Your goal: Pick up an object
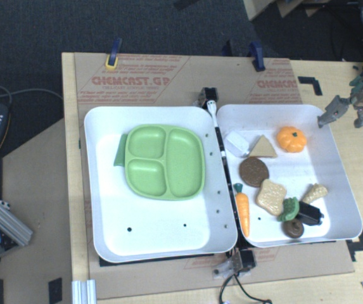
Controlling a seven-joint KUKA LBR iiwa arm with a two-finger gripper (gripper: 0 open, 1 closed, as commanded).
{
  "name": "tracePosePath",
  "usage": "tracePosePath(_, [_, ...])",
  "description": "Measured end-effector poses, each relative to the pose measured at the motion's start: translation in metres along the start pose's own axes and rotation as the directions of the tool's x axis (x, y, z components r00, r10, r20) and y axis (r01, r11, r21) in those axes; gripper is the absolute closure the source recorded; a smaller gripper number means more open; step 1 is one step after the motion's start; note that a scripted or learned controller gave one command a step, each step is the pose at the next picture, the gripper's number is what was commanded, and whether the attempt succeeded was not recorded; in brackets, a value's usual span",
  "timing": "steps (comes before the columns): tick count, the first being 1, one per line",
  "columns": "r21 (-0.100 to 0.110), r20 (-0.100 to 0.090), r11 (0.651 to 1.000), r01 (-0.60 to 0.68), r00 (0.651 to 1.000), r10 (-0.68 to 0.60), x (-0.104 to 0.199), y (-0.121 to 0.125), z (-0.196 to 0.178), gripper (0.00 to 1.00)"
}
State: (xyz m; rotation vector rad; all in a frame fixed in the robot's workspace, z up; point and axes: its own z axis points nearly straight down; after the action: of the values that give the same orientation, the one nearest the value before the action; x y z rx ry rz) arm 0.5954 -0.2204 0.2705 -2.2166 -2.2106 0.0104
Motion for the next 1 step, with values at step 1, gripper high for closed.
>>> tracePosePath(1, [-0.012, 0.003, 1.0, 0.003, 1.0, -0.003, 0.0007, 0.0022, -0.0072, 0.0])
